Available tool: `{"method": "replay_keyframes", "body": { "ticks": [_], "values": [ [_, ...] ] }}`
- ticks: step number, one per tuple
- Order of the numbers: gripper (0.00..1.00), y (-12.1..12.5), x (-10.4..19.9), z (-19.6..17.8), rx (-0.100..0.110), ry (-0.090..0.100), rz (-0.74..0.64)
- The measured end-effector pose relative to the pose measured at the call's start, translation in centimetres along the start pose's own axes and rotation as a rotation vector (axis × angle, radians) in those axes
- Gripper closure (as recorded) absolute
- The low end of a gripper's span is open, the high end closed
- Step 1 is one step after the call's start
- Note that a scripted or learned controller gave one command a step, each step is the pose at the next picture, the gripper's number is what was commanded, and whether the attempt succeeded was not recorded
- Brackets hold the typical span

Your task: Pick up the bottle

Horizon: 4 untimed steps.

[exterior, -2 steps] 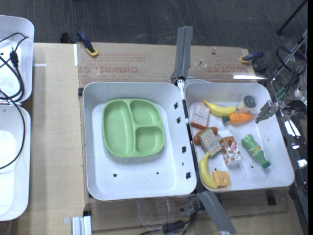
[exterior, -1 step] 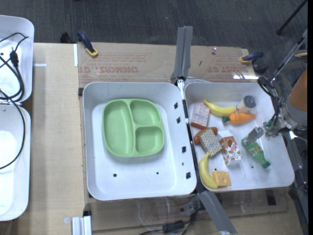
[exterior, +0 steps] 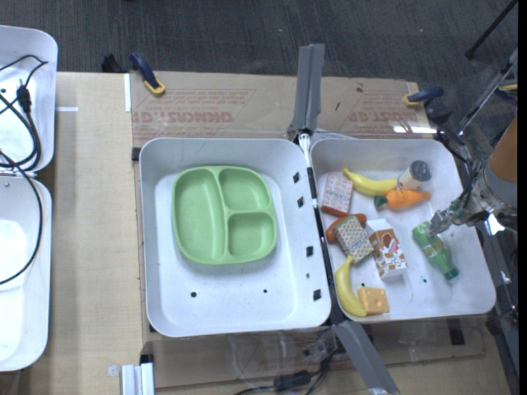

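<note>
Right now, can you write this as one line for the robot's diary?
gripper above green bottle | bottle lying in right bin | not lifted

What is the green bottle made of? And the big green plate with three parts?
The small green bottle lying in the right white bin looks like see-through plastic: light glints through its body. The pale green three-part plate in the left white bin looks like smooth, matte plastic, evenly coloured with soft moulded edges.

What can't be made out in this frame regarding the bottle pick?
- Gripper: too small and blurred in the camera view to tell whether it touches the green bottle.
- Arm: cut off by the right edge.
- Small cartons: print too small to read.
</note>
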<state>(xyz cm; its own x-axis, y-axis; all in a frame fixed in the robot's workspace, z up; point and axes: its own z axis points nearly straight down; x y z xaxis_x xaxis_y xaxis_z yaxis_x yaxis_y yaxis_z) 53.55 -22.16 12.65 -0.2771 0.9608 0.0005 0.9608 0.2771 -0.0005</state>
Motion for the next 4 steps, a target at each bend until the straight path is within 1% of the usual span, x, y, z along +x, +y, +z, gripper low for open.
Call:
{"method": "replay_keyframes", "body": {
  "ticks": [1, 2, 3, 4],
  "values": [
    [0.00, 0.0, 0.0, 0.0, 0.000, 0.000, 0.000],
    [0.00, -1.5, 1.1, 3.6, 0.000, 0.009, 0.034],
    [0.00, -1.8, 0.6, 1.0, -0.002, 0.001, 0.043],
    [0.00, 0.2, 3.1, 3.5, 0.001, 0.000, 0.238]
  ]
}}
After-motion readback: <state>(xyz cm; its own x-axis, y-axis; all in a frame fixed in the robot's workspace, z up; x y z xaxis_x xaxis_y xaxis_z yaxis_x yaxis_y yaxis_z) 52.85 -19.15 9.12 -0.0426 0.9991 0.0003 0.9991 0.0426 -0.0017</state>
